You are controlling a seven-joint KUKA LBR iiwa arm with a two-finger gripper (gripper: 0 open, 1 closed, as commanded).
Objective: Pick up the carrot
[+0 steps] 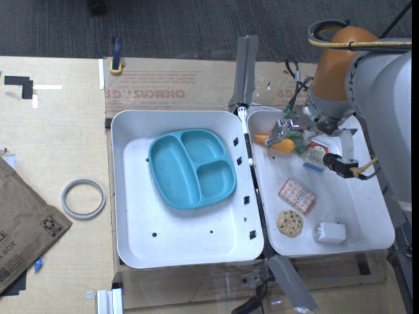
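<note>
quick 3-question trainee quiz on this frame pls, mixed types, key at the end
1. True or false: the blue divided plate lies in the same bin as the carrot.
2. Multiple choice: which item lies nearest the front edge of the right bin? A) cookie B) carrot C) small white block
3. Fill in: the pincer sits at the ____ end of the right bin, right over the carrot.

Key:
1. False. The plate is in the left bin, the carrot in the right one.
2. C
3. Far (back) end, by the divider between the bins.
</note>
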